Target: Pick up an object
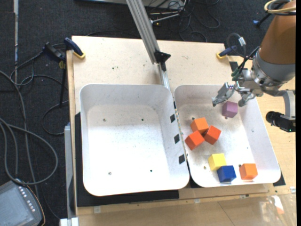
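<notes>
Here, in the camera view, your gripper [233, 94] hangs over the far part of the right bin [268, 140], its two fingers spread apart with nothing between them. The purple cube [230, 109] sits just below and beside the fingertips, near the bin's far right corner, apart from the other blocks.

You should watch the alignment first. The cube looks offset toward the near side of the fingers, so I judge that a straight descent could land one finger on its top face and shove it instead of straddling it. The bin's sloping right wall is close by too; a nudged cube could slide against that wall, where the fingers have little room to close around it.

Further along, three orange cubes [203, 132] crowd together near the middle of the bin, touching or nearly so, and a grasp there would likely jam a finger between neighbours. At the near edge lie a yellow cube [216, 161] and a blue cube [226, 173] touching each other, with one more orange cube [248, 171] just beside them toward the near right corner.

The left bin [94, 126] shows a speckled white floor. Both bins rest on a pale wooden bench [117, 60], with clamps at its far corners, a slanted aluminium bar [143, 22] crossing from the far side, and cables on dark carpet [33, 22] around it.
</notes>
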You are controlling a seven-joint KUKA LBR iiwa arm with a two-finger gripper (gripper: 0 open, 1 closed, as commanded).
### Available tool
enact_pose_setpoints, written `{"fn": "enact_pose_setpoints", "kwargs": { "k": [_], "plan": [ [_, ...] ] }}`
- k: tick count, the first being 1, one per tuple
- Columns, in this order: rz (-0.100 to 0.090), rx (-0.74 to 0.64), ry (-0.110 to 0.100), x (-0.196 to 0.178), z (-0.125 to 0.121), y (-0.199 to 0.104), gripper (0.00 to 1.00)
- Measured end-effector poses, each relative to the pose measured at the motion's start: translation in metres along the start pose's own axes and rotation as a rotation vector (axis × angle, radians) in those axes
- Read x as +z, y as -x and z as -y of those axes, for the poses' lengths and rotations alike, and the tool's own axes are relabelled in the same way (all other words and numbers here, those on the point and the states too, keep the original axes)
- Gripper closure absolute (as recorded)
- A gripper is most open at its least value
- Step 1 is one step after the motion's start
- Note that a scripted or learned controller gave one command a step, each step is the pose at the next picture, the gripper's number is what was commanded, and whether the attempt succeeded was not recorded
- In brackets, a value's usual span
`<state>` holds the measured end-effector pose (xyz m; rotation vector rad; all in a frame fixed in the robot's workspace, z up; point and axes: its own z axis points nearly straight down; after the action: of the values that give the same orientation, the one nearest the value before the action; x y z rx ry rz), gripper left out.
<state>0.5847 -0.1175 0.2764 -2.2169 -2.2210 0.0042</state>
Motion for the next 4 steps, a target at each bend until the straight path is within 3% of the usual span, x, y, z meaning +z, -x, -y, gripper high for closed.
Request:
{"fn": "enact_pose_setpoints", "kwargs": {
  "k": [1, 3, 4],
  "plan": [
    [0.001, 0.001, 0.005, -0.003, -0.001, 0.000, 0.00],
    [0.000, 0.003, -0.002, 0.122, -0.007, 0.008, 0.00],
    [0.003, 0.001, 0.019, 0.155, -0.012, 0.008, 0.00]
  ]
}}
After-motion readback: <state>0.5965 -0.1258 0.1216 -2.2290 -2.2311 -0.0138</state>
